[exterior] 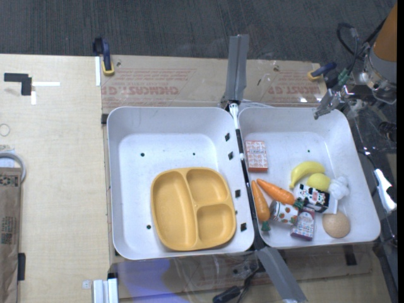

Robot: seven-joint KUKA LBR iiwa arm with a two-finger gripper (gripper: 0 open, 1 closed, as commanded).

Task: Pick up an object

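**Mia:** While the arm (386,40) waited up at the far right corner, I looked at both bins. The left bin (123,169) had just a big yellow plate (192,207) with three parts in it. The right bin (278,128) had all the small stuff.

**Ben:** Where was the gripper (329,101)?

**Mia:** It hung by the back rim of the right bin, well apart from the toys. It held nothing. I could not tell if its fingers were apart or together; they were too small and dark.

**Ben:** So what should it have gone for?

**Mia:** I thought the little red box (256,155) was best. It lay flat, alone, near the wall between the bins. Nothing touched it.

**Ben:** Not the bananas (309,172)?

**Mia:** They were squeezed in with the carrots (268,194) and the black and white toy (314,197). Fingers could bump the wrong thing there.

**Ben:** And the egg (336,225)?

**Mia:** It sat in the near corner, round and smooth. I guessed it might slip. Come straight down, open wide, and pinch the box across its short sides.
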